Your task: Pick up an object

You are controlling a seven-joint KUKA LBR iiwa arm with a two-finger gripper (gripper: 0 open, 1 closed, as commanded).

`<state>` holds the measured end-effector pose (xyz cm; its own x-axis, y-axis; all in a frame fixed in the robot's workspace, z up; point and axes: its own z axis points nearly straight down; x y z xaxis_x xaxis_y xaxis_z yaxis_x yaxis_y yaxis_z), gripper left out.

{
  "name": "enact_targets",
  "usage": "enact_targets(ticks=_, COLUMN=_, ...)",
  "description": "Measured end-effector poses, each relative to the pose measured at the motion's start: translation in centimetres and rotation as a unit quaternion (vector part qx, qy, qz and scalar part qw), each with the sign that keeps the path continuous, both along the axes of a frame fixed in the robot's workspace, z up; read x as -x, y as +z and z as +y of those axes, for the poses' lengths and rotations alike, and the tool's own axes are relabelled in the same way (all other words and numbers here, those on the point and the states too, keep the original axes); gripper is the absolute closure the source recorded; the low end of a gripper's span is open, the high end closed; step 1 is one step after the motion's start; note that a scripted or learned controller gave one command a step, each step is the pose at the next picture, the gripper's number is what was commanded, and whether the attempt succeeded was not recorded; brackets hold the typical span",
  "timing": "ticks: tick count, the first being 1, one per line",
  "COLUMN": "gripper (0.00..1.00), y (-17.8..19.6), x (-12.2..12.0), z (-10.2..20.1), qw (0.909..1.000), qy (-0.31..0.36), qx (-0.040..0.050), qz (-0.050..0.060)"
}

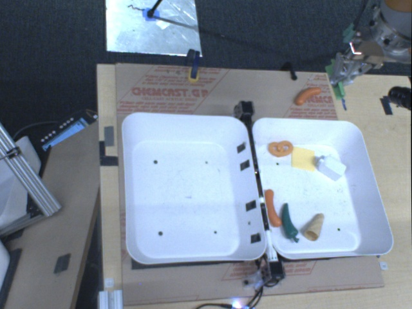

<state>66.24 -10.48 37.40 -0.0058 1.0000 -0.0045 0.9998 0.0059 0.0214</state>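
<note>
I see gripper [346, 62] parked high beyond right bin [370, 166], finger state indiscernible; carrot [272, 208], cone [313, 226] lie loose, none grasped.

- We read "CHEMCAST GP" in red on the brown board [168, 90] beneath the bins, at its far edge and upside down to us.
- We see more red print of the same kind on that board by the far right corner and along the near edge, too partial and small for us to read.
- We find no other readable text.
</note>
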Motion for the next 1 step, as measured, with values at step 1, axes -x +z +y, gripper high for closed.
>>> enact_targets(ticks=1, gripper=1.00, y=13.84, x=-0.63, z=-0.39, qw=1.0000, qy=0.000, qx=-0.0001, qz=0.001)
